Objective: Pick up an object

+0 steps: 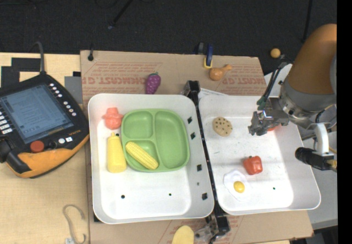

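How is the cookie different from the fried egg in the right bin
The cookie is tan with dark specks; the fried egg is white with a yellow yolk. The cookie lies near the right bin's far left side, the egg near its front edge. The egg looks wider, with an irregular outline. Both lie flat, and the gripper touches neither.

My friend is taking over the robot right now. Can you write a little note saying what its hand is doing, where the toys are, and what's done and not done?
Hand: over the right bin, near its upper right; nothing seen in it.
Right bin: cookie left of the hand, red pepper below it, fried egg near the front.
Left bin: green tray with corn on it, yellow bottle and pink toy beside it.
Done: nothing picked up yet.
Left: grab one toy; the cookie and pepper look closest.
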Action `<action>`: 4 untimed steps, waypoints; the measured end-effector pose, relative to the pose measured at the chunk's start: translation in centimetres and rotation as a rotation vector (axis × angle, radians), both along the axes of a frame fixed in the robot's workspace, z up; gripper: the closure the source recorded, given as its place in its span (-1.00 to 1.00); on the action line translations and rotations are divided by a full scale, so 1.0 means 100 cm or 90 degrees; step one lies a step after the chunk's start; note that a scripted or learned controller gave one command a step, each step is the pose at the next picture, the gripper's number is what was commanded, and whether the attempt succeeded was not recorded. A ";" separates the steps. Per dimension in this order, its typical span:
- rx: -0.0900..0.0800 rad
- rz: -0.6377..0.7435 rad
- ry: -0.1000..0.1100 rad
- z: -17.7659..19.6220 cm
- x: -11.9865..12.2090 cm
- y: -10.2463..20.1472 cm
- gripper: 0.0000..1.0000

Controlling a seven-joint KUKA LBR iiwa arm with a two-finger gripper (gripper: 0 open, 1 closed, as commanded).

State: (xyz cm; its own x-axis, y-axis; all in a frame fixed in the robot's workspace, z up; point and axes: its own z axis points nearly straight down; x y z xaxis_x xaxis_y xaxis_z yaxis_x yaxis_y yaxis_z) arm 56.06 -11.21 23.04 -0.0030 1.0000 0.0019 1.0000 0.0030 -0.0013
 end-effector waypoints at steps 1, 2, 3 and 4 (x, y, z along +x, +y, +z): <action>0.000 0.000 0.000 0.000 0.012 0.045 1.00; -0.001 -0.002 0.000 0.003 0.027 0.056 1.00; -0.001 -0.002 0.000 0.001 0.034 0.071 1.00; -0.001 -0.003 0.000 0.005 0.029 0.058 1.00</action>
